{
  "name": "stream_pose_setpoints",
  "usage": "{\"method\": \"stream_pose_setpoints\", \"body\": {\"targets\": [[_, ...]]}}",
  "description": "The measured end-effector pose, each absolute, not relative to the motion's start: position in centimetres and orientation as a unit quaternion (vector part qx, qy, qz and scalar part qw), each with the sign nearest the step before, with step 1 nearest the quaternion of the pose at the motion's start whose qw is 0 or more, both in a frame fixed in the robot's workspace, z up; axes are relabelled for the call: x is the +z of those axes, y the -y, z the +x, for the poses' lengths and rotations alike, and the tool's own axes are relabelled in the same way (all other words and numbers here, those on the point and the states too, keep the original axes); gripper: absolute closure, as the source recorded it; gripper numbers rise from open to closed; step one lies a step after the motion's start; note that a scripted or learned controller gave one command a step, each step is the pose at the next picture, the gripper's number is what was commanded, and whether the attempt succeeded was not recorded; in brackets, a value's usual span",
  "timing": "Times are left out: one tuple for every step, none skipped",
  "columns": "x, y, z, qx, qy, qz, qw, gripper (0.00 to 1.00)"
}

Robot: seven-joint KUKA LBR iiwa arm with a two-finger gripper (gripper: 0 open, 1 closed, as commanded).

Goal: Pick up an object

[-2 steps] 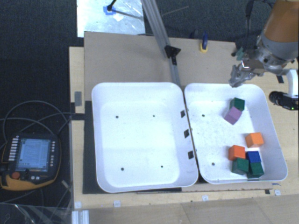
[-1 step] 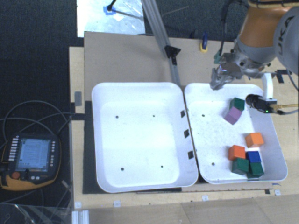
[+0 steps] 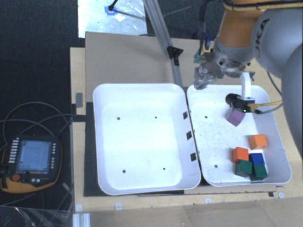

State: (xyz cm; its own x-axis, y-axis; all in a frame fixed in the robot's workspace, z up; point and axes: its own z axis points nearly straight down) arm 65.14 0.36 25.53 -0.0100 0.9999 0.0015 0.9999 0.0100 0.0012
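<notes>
Taking the small purple cube [image 3: 235,117] as the likeliest target: sits alone in the back half of the shallow white right-hand bin [image 3: 279,141], apart from every other piece, and looks turned a little off square. Has clear room on all sides, so should be an easy pick if met flat-on. Could skid or tip away if caught on a corner instead.

Noting a tight cluster nearer the front right corner: a pale orange block [image 3: 258,141], a darker orange block [image 3: 240,153], a blue block [image 3: 257,158] and dark green blocks [image 3: 245,168], touching or close to it. Risks a shove rather than a grasp there, or two pieces pinched together and one dropped, for want of gaps between neighbours.

Placing the grey two-finger tool [image 3: 202,81] well apart from all of these, above the back left corner of the right-hand bin, just beside the rim and the seam with the shallow white left-hand bin [image 3: 142,145]. Cannot tell from this slant whether open or closed; shows nothing held.

Descending from here would probably meet bare bin floor or clip the rim and come up with nothing. Calls for a move across toward the cube before going down.
</notes>
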Motion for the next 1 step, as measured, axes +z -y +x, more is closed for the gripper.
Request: {"method": "stream_pose_setpoints", "body": {"targets": [[23.43, -5.32, 65.36, -0.0005, 0.710, -0.704, 0.001, 1.00]]}}
